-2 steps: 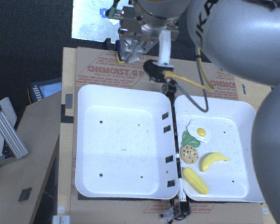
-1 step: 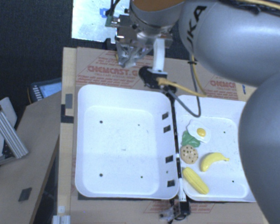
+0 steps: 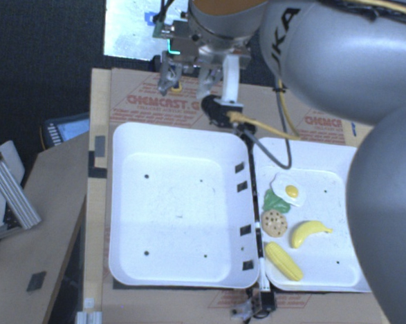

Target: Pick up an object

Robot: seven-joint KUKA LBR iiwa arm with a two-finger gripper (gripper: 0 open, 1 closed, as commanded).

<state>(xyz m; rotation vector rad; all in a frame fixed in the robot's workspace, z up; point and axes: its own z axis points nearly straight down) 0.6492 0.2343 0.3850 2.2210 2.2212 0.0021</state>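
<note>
The grey arm with its orange band (image 3: 224, 3) reaches in from the right and fills the upper right of the view. Its end effector (image 3: 194, 88) hangs over the brown cardboard sheet (image 3: 186, 108) at the far side of the tabletop, beyond the rim of the left shallow white bin (image 3: 175, 211). Two fingers (image 3: 169, 76) point downward with a clear gap between them, so the end effector looks released, and nothing sits between them; the glare and the slanted angle make the exact tip positions hard to judge.

All the loose objects lie in the right shallow white bin (image 3: 320, 270), near its left wall. A toy fried egg with a yellow yolk (image 3: 288, 190) is the farthest back, touching a crumpled green leaf-like piece (image 3: 275, 202) just in front of it. Below that is a round brown cookie with dark chips (image 3: 274, 224). To the cookie's right lies a curved yellow toy banana (image 3: 309, 233), and nearest the camera rests a stubby yellow corn cob (image 3: 283, 261). A yellow cable (image 3: 264, 129) and a black cable run from the wrist across the divide between the bins.
</note>
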